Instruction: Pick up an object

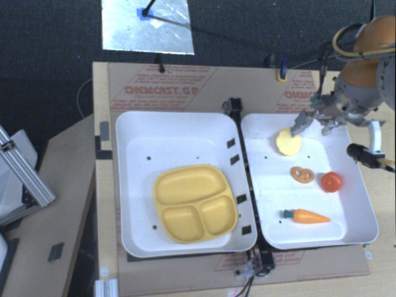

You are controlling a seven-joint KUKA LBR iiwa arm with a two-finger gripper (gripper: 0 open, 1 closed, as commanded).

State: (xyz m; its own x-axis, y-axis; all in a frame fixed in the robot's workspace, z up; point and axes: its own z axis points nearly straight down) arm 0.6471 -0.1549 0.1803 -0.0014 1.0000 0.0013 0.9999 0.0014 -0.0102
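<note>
Camera view: the grey arm with its orange band enters from the right and ends in a two-finger metal gripper (316,121) poised over the far edge of the right shallow white plastic bin (352,228). The two fingers are spread apart, one fingertip (300,127) angled down toward the left, the other nearer the arm; nothing sits between them, so the tool is released. Just below and left of the leftward fingertip lies a pale yellow rounded toy piece (288,143), close to that tip; contact cannot be judged at this angle. Further toward the camera from the gripper rests a small brown pretzel-shaped toy (302,175), with a red round tomato-like toy (331,182) just beside it on the arm's side. Well nearer the camera than the gripper lies an orange plastic carrot with a green stub (306,216), lengthwise across the bin. Well to the gripper's left, the left shallow white plastic bin (142,135) holds a yellow three-compartment plastic tray (195,201), flat on the floor.
</note>
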